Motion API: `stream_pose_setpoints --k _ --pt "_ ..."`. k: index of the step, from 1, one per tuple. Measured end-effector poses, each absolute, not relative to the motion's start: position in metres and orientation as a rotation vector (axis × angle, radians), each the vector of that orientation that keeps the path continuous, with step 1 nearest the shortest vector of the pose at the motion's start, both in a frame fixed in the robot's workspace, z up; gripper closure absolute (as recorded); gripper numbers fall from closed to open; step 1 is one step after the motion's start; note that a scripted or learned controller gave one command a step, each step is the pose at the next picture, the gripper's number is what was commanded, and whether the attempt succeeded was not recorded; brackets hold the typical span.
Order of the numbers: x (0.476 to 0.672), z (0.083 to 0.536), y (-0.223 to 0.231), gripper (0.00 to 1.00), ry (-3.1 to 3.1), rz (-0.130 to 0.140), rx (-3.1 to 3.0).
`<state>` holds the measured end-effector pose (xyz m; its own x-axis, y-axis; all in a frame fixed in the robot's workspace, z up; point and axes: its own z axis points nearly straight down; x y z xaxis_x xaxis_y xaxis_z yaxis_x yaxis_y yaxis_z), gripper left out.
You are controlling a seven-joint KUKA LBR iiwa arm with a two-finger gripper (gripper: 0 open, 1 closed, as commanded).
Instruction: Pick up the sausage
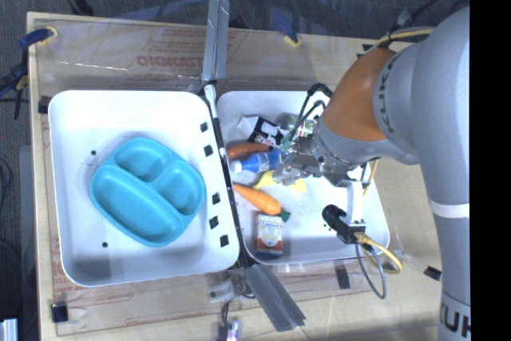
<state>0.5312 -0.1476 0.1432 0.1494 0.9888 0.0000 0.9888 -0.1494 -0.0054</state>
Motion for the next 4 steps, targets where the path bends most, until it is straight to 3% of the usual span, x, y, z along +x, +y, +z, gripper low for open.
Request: stream_pose_setpoints --k 1,2,3,4 --pt "0.552 0.126 -0.195 1.0 -1.782 0.003 -2.584" --pt "0.582 0.242 -0.162 1.0 -1.57 0.002 -2.718" --pt "0.561 0.166 -0.167 1.0 -1.267 0.007 -2.868" --pt "0.542 0.245 -0.205 1.0 -1.357 0.002 -2.831"
